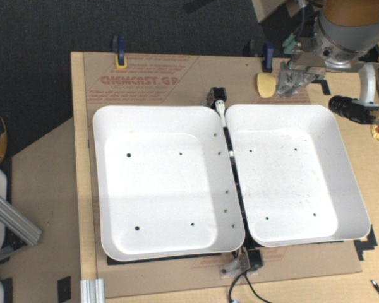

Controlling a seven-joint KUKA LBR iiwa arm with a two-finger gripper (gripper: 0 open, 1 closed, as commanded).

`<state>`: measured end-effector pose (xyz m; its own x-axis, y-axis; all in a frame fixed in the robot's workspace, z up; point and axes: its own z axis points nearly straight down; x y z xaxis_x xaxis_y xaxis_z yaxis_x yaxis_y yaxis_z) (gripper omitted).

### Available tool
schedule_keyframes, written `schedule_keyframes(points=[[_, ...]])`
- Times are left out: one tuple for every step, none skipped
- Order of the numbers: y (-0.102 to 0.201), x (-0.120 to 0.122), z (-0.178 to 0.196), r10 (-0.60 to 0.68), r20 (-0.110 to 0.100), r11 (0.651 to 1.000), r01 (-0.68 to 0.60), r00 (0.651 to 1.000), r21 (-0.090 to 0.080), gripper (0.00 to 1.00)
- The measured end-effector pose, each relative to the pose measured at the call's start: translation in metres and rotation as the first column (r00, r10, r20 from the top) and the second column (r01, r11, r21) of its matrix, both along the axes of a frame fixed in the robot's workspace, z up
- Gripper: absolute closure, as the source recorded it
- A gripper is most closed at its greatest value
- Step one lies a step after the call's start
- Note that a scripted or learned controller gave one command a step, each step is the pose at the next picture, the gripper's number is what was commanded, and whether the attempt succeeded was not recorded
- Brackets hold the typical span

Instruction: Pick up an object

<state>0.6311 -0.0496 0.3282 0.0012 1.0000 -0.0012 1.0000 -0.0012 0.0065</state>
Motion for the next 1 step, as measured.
schedule_keyframes(points=[[0.0789,-0.0596,-0.0699,0.008,-0.017,1.000,-0.008,1.000,0.004,1.00]])
